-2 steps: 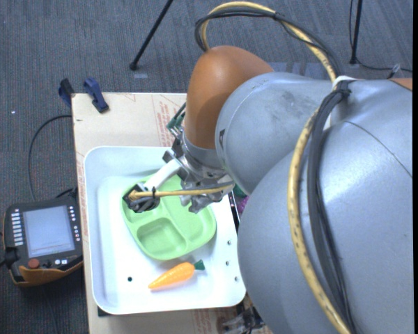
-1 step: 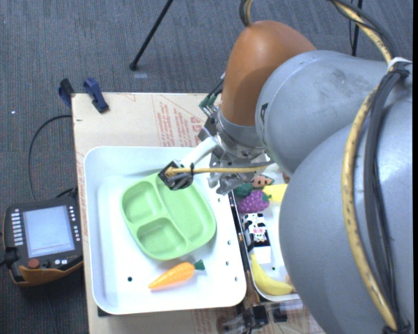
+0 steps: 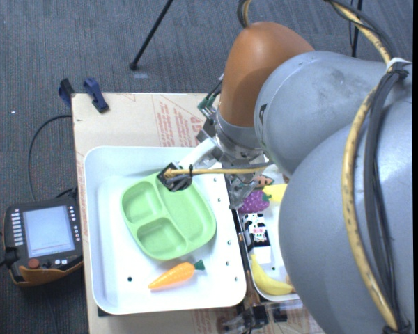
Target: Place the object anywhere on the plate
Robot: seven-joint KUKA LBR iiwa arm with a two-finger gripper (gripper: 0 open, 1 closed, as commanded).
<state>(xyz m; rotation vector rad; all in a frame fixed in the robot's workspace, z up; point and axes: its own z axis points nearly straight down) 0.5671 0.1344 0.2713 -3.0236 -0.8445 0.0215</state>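
Note:
A light green plate [image 3: 168, 219] with three compartments lies in the left white bin [image 3: 111, 256]. An orange toy carrot [image 3: 173, 275] with a green tip rests in that bin just below the plate. My gripper [image 3: 240, 188] hangs under the grey wrist over the divide between the two bins, right of the plate's upper right corner. A purple bunch of grapes [image 3: 255, 201] lies right beside it in the right bin. The arm hides whatever is directly beneath the gripper.
The right bin [image 3: 259, 294] also holds a black-and-white toy [image 3: 256, 231], a yellow banana [image 3: 269, 281] and a small orange item [image 3: 265, 181]. The large grey arm covers most of that bin. A teach pendant [image 3: 45, 239] lies on the floor at left.

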